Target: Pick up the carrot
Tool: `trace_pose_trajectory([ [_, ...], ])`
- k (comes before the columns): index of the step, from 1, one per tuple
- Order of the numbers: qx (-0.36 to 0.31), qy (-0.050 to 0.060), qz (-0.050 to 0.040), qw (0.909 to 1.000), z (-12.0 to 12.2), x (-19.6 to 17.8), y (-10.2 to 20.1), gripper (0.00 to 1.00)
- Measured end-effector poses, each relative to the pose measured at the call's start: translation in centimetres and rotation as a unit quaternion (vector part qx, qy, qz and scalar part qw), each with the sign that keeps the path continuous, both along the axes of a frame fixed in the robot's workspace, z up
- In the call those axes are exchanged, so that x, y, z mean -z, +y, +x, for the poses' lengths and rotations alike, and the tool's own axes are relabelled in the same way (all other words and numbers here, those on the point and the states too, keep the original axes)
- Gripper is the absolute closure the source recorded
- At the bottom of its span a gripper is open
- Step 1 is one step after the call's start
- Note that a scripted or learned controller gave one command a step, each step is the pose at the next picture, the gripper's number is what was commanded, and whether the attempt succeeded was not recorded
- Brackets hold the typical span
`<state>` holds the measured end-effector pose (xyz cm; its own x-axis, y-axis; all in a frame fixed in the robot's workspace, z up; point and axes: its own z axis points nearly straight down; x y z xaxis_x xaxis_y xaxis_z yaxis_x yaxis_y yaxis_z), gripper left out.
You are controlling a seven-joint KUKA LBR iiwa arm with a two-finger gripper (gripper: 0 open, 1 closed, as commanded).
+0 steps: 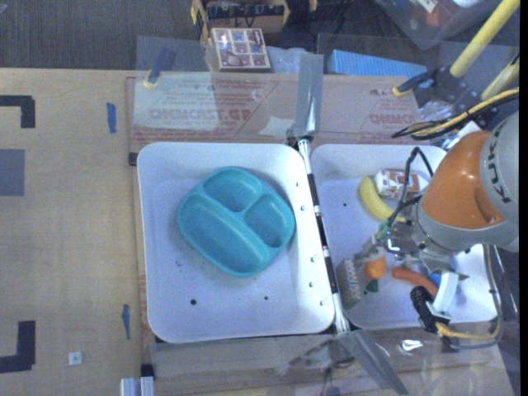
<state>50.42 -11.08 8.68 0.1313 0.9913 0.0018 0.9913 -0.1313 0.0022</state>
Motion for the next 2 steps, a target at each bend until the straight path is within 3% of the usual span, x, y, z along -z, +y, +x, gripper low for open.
trace_pose_trajectory([
  [1,0.001,-0.003,-0.0006,1.0,0.1,-1.1,-0.1,1.0],
  [2,-0.086,0.001,-0.0008,0.9963,-0.6,-9.8,3.4,1.0],
])
